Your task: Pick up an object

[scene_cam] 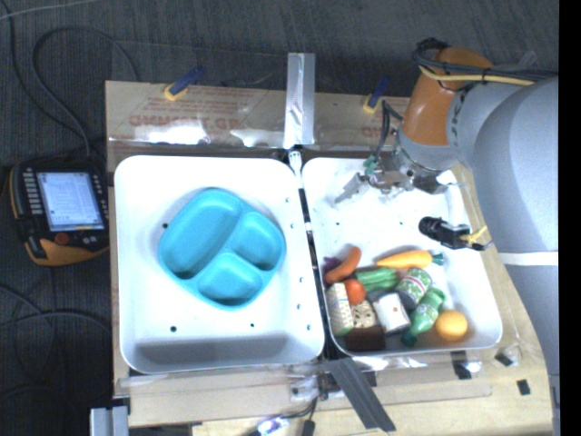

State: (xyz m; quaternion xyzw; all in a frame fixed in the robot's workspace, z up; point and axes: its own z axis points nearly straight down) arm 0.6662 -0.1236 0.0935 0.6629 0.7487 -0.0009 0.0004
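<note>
Looking down at a slant on the worktop, I saw two shallow white bins side by side. The left bin held one blue sectioned dish. The right bin had a heap of toy food crowded into its near end. The grey arm reached in from the right, with its orange band above the wrist. The jaws hung over the bare far end of the right bin, and I could not tell whether they were open or closed. I saw nothing between them. The likeliest pick, in my judgement, was the toy carrot, which lay crosswise on the far edge of the heap, the side towards the jaws. It was near the jaws but apart from them, with bare bin floor between. Just beside it lay a red sausage-shaped toy, a green vegetable and a small can. An orange fruit sat further back in the near right corner. To do this step well, I would bring the jaws above the carrot's middle and turn them across its narrow width. I would then descend straight, so they close on the carrot alone and not on the can touching it.
</note>
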